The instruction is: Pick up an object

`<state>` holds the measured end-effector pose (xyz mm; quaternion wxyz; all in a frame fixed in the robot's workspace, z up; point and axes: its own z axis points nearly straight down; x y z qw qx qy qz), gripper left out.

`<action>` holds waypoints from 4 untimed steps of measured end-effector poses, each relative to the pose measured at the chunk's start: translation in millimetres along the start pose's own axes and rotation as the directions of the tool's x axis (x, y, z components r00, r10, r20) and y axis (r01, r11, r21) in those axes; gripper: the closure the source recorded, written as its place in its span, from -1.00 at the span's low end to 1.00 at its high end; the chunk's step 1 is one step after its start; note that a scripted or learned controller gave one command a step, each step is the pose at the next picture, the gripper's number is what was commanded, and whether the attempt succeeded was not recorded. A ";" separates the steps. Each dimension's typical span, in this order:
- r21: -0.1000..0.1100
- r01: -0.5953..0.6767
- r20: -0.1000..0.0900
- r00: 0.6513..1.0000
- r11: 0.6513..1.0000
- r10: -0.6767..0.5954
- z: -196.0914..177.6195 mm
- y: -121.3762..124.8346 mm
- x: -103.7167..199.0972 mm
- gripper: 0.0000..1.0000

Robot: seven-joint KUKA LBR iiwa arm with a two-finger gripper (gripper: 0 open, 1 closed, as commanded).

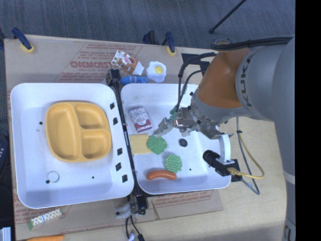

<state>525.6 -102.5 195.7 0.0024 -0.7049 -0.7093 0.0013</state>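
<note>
Approach step: gripper (164, 126) low in the right bin (200, 182), its jaws slightly apart and holding nothing, just above the green leaf (156, 144). Next move, by judgement: descend onto the leaf, then close and lift.

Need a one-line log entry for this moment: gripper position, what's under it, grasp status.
phase: approach | gripper: over right bin, above green leaf toy | held: nothing seen | nearby: red packet, hot dog
</note>
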 end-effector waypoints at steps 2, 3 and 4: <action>0.001 0.245 0.000 0.970 0.970 -0.245 94.7 -26.1 -0.3 1.00; -0.003 0.507 0.004 0.862 0.862 -0.507 104.1 -10.2 1.8 1.00; -0.001 0.851 0.006 0.525 0.525 -0.851 3.5 -5.1 41.4 1.00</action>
